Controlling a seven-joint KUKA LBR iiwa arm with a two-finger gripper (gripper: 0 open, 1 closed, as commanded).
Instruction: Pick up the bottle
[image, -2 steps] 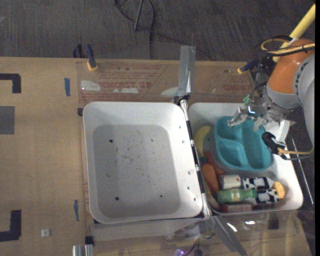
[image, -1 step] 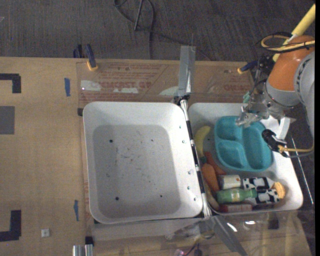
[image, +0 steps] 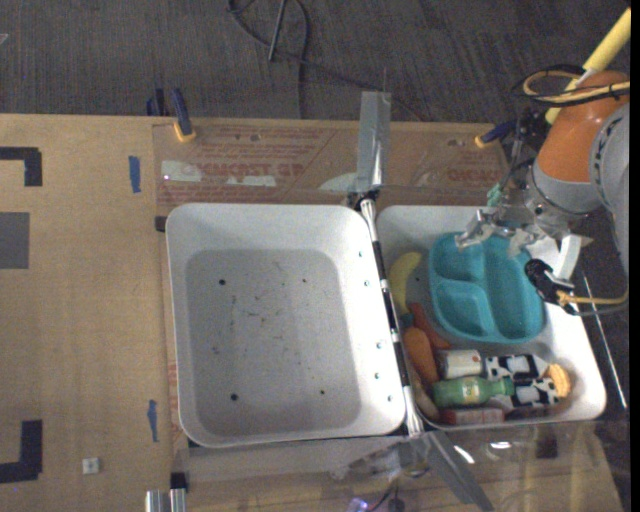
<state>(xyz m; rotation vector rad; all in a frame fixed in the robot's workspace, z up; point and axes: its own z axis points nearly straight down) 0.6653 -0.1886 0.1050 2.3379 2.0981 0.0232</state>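
On the wooden counter (image: 90, 300), the bottle (image: 478, 390) lies ungrasped at lower right, the fingers (image: 497, 232) spread, holding nothing, above the teal tray (image: 485, 290).

One fixed cam, mounted above the desk (image: 80, 300), looks down at a slant. Both white bins sit side by side approx. mid-frame: left bin (image: 190, 240), right bin (image: 590, 385). Dark floor (image: 150, 45) runs along frame top. Arm (image: 590, 150) enters from frame right. Mid-range view, whole bins visible.
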